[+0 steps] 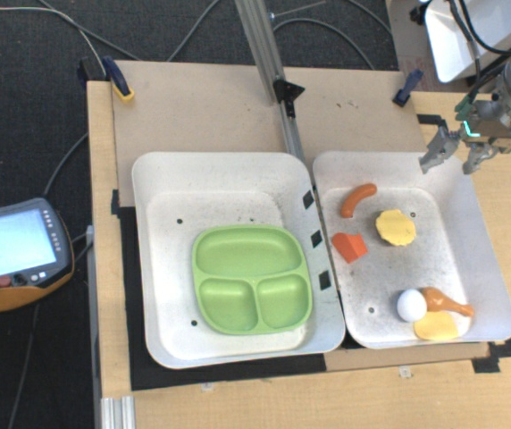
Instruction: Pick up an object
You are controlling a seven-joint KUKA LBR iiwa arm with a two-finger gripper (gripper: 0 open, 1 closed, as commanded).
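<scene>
The right bin (483, 239) holds several toy foods: an orange sausage (358, 198), a yellow round piece (396, 228), a red-orange block (350, 247), a white ball (411, 305), an orange drumstick (449, 303) and a yellow piece (439, 327). My gripper (456, 155) hangs over the far right corner of that bin, above and right of the sausage. Its two fingers stand apart, open, with nothing between them.
The left bin (162, 239) carries a green divided plate (252, 278). A metal post (264, 52) slants in from the top to the gap between the bins. A teach pendant (19, 253) lies off the bench at the left.
</scene>
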